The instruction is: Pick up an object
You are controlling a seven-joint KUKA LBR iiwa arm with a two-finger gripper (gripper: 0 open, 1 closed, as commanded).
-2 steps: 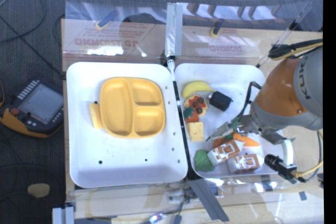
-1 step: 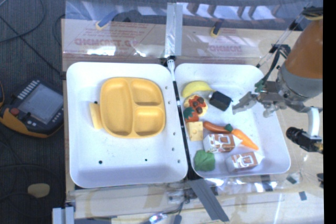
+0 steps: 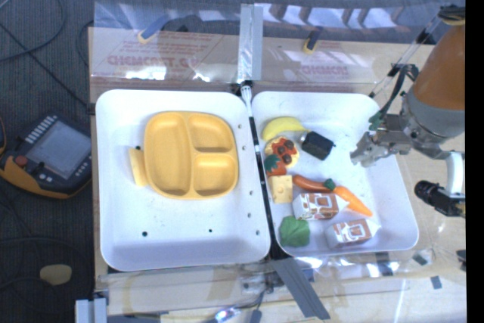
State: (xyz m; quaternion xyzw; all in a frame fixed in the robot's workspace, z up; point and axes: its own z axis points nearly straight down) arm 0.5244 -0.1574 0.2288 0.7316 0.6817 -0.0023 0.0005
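Down at the front edge of the right bin [image 3: 393,234], closest to where I'm standing, sit a small carton [image 3: 352,232] and a green leafy vegetable [image 3: 295,231]. Just behind the carton is a second carton [image 3: 316,205], and over it lies a carrot [image 3: 333,193] running slantwise with its green tip toward the divider between the bins. A pale yellow cheese block [image 3: 280,188] rests just beside the carrot's green end, against the divider. Behind the cheese is a round pizza slice toy [image 3: 282,151], touching a banana [image 3: 282,126] at the back. A small black block [image 3: 317,144] lies just beside the banana, toward the arm.

Left of the divider, the left bin [image 3: 121,231] holds a yellow divided plate [image 3: 190,153] with three compartments, and a thin yellow piece [image 3: 136,166] peeks out along the plate's far side.

Over the right bin's outer rim hangs the gripper [image 3: 370,150], well apart from the black block and above bare white floor. I cannot tell how wide it stands, and I see nothing in its grasp.
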